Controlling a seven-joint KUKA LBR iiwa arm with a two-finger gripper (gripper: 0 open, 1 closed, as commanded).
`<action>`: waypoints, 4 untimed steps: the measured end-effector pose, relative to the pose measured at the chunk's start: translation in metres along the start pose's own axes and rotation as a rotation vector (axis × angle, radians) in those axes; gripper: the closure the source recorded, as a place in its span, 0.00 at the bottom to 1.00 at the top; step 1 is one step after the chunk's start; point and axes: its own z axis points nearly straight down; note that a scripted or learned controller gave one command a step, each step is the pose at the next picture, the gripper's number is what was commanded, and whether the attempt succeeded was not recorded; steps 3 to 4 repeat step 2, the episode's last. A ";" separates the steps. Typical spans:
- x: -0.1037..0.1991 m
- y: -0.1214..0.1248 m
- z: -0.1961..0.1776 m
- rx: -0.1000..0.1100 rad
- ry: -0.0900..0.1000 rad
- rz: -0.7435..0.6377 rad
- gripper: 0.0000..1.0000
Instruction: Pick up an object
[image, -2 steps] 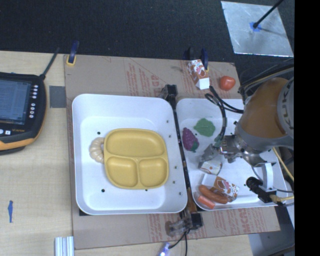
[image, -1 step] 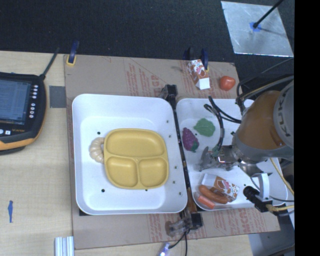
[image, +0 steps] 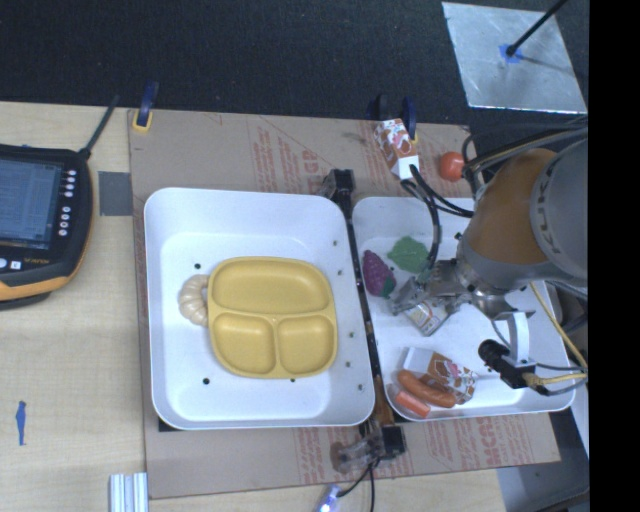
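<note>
The gripper (image: 425, 300) is down inside the right bin (image: 545, 395), its metal fingers spread a little way apart over the bin floor. Whether anything sits between them cannot be told; a small pale object lies just under the tips, touching or nearly touching them. Just beside the gripper, toward the divider, lie a purple grape bunch (image: 376, 272) and a green leafy toy (image: 409, 253). Nearer the front of the same bin are an orange hot dog (image: 418, 392) and a small printed packet (image: 450, 375), whose print is too small to read. The left bin (image: 170, 300) holds a yellow three-compartment plate (image: 272, 316) with a tan pastry-like piece (image: 192, 298) touching its left edge. Faint red print on the cardboard mat (image: 250, 155) under the bins is illegible. A teach pendant (image: 40, 220) sits at far left.
</note>
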 end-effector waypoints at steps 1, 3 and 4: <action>-0.001 0.000 -0.010 0.003 -0.001 -0.003 1.00; 0.047 0.062 -0.101 -0.002 0.001 0.001 1.00; 0.047 0.062 -0.101 -0.002 0.001 0.001 1.00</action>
